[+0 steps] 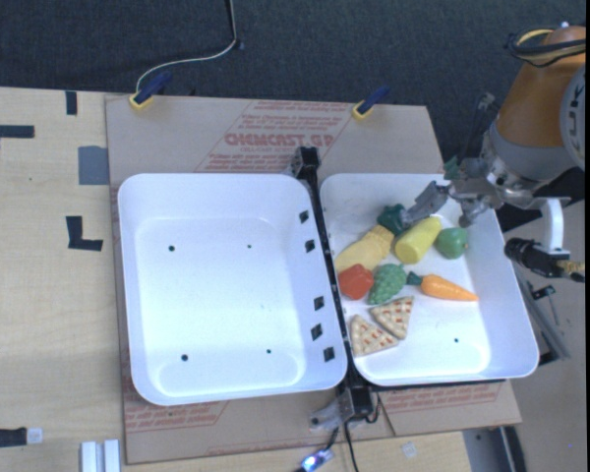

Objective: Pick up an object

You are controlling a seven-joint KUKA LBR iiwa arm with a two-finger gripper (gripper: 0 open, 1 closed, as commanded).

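Note:
The right bin holds several toy foods in a cluster. Among them are a yellow corn cob, a yellow pear-like piece, a green round piece and a dark green piece. Closer to the front lie a red tomato, a broccoli, an orange carrot and two pizza slices. My gripper hovers over the far right part of this bin, just above the yellow and green pieces. It is open, with nothing between its fingers.
The left bin sits beside the right one, with a black divider clip strip between them. Both rest on a cardboard sheet on the wooden bench. Black arm hardware hangs past the right bin's right rim.

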